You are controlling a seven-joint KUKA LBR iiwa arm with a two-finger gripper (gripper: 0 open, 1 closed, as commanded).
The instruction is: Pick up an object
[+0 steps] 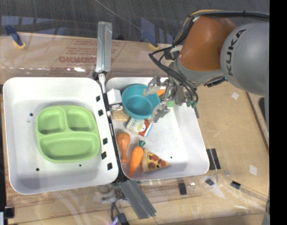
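Note:
A teal bowl [138,102] sits at the back left of the right bin [192,139]. My gripper [156,99] hovers at the bowl's right rim, its fingers spread apart, one finger [153,85] behind the rim and the other in front. Nothing is lifted between them. In front of the bowl lie a small printed carton [138,125], an orange carrot [136,159], a pizza slice [155,162] and a tan oblong toy [123,142].
A green divided plate [67,133] lies in the left bin [17,102]. A white block [114,96] and a beige piece [119,116] sit by the divider between the bins. The arm's grey and orange body [214,41] overhangs the right bin's back corner.

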